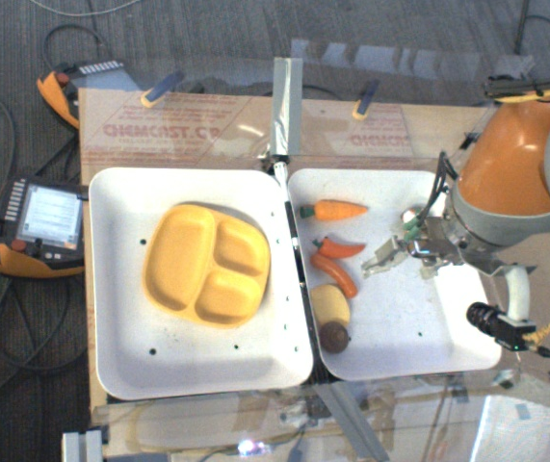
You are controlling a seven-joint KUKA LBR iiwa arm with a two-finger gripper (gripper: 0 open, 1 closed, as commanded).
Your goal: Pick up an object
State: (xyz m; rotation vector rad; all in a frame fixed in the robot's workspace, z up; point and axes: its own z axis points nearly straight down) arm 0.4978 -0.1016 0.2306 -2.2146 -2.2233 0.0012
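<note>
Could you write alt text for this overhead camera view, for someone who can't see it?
A grey and orange robot arm reaches from the right over the right white bin, its gripper near a toy carrot, a red pepper, a sausage and a tan, brown-tipped piece. The left white bin holds a yellow divided tray.

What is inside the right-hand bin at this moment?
The right bin holds a carrot, a red pepper, an orange sausage-like piece and a tan, dark-tipped item, all near its left wall. The gripper and arm cover part of its right side.
</note>
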